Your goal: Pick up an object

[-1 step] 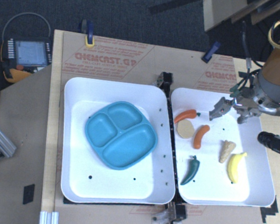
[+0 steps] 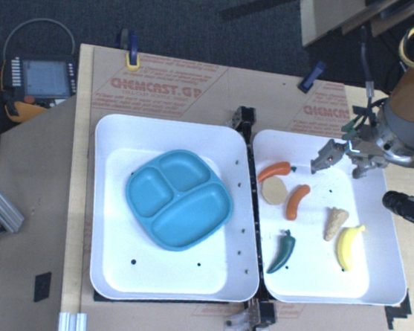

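The right bin [image 2: 379, 287] holds several toy foods: a red-orange pepper [image 2: 274, 169], a round beige piece [image 2: 273, 190], an orange sausage [image 2: 297, 200], a tan piece [image 2: 334, 223], a yellow banana [image 2: 347, 247] and a dark green pepper [image 2: 282, 253]. My gripper [image 2: 343, 163] hangs over the bin's upper part, up and to the right of the sausage. It is open, its fingers [image 2: 326, 158] spread, and nothing is between them.
The left bin [image 2: 105, 261] holds a blue divided plate [image 2: 180, 199]. A black clamp [image 2: 243, 118] sits where the two bins meet at the back. Brown board surrounds both bins. A pendant with a screen [image 2: 42, 77] lies at far left.
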